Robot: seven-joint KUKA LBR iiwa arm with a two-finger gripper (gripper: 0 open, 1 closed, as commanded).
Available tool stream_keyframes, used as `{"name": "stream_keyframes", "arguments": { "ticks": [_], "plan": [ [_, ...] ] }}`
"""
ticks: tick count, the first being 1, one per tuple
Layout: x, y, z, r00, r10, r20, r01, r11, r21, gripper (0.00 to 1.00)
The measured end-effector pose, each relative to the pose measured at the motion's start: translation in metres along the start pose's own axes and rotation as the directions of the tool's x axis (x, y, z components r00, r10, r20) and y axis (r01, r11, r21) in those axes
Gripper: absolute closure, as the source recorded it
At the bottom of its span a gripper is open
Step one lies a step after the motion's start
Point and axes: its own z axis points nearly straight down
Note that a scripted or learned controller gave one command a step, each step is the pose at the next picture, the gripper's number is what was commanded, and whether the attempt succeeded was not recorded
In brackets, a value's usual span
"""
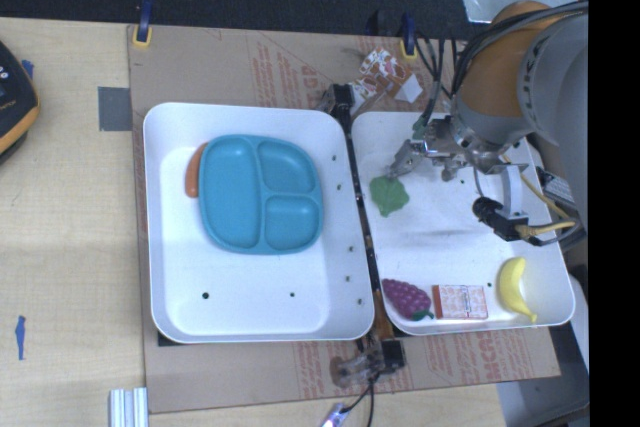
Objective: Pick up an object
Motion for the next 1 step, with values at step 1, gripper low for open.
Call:
{"name": "stream_keyframes", "arguments": {
  "ticks": [1],
  "plan": [
    [0.0043, 0.0305, 0.0223, 1.000, -0.001, -0.001, 0.001, 1.000, -0.002, 0.00]
  ]
}}
